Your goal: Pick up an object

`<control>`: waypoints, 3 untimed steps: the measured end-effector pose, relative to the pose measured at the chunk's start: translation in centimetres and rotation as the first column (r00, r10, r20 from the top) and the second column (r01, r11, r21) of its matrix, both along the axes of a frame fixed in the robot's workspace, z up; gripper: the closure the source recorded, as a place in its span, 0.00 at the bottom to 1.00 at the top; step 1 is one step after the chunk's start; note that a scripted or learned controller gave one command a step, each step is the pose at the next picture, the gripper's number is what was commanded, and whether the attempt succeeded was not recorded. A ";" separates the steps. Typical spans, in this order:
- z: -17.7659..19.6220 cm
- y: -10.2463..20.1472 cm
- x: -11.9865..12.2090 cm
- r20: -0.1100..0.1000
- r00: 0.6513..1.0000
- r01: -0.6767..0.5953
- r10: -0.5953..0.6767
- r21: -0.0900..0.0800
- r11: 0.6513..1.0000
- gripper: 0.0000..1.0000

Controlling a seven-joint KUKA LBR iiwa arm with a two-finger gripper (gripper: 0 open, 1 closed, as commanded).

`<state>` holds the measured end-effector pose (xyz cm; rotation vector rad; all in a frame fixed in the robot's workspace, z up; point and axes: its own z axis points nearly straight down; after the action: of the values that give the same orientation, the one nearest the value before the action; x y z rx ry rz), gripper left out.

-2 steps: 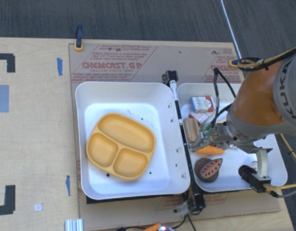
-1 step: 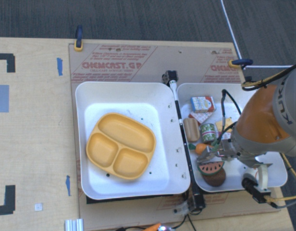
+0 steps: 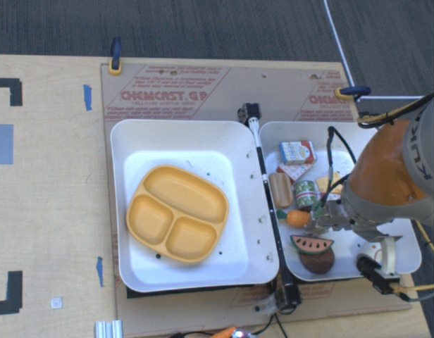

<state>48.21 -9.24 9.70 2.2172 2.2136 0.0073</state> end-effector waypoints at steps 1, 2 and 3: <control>8.8 4.8 -0.2 -0.007 1.000 -0.003 0.003 0.003 1.000 1.00; 8.8 4.8 -0.2 -0.007 1.000 -0.003 0.003 0.003 1.000 0.00; -0.9 -0.1 3.1 -0.008 1.000 -0.001 0.001 0.002 1.000 0.00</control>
<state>51.32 -9.31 8.83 2.2210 2.2196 0.0012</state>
